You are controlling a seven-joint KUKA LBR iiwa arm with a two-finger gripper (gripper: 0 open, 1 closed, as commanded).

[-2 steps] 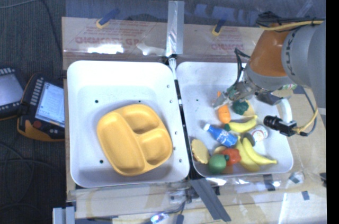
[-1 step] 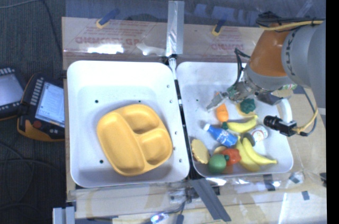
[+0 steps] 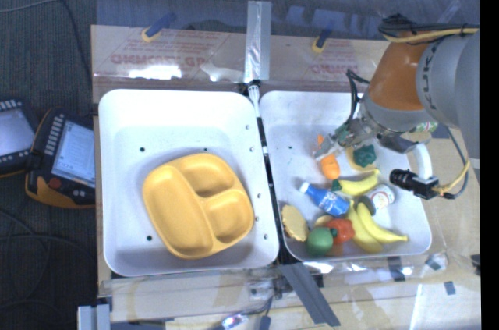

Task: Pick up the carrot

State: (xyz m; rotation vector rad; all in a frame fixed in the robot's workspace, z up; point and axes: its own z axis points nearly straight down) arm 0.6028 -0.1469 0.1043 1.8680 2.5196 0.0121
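The carrot (image 3: 330, 165) is a small orange piece with a green end, lying in the upper middle of the right bin (image 3: 290, 118). My gripper (image 3: 340, 138) hangs just above and to the right of it, at the end of the grey arm with the orange band (image 3: 398, 79). The carrot rests on the bin floor, close under the gripper's tip. The slant of the view hides whether they touch.
Around the carrot lie a green vegetable (image 3: 363, 157), two bananas (image 3: 359, 184) (image 3: 374, 231), a blue bottle (image 3: 327, 200), a small can (image 3: 382, 200), a round biscuit (image 3: 294, 222), a green fruit (image 3: 320, 241) and a red one (image 3: 341, 230). The left bin (image 3: 125, 118) holds a yellow divided plate (image 3: 199, 204).
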